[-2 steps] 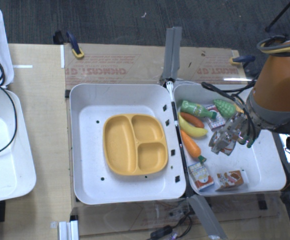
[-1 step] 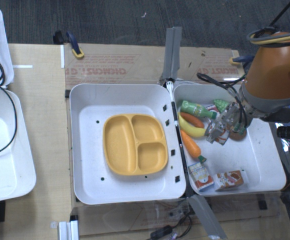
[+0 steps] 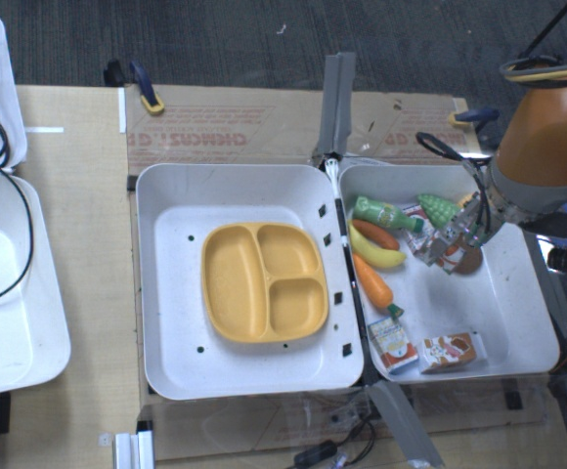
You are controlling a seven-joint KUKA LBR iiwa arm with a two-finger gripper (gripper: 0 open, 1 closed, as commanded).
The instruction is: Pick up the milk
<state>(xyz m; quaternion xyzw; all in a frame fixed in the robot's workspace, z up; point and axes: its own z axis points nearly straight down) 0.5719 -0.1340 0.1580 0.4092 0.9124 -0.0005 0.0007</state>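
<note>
The milk (image 3: 390,344) is a small white carton with red and blue print, lying at the front left of the right bin (image 3: 518,360). A brown and orange carton (image 3: 450,352) lies just to its right. My gripper (image 3: 447,244) hangs low over the back middle of the same bin, well behind the milk and apart from it. It is close to a green bottle (image 3: 387,213) and a ribbed green item (image 3: 438,208). Nothing is visibly held by it.
A banana (image 3: 376,250), a reddish sausage-like item (image 3: 375,234) and a carrot (image 3: 373,281) lie along the right bin's left side. A small brown object (image 3: 468,263) sits under the gripper. The left bin (image 3: 166,262) holds a yellow divided plate (image 3: 264,281).
</note>
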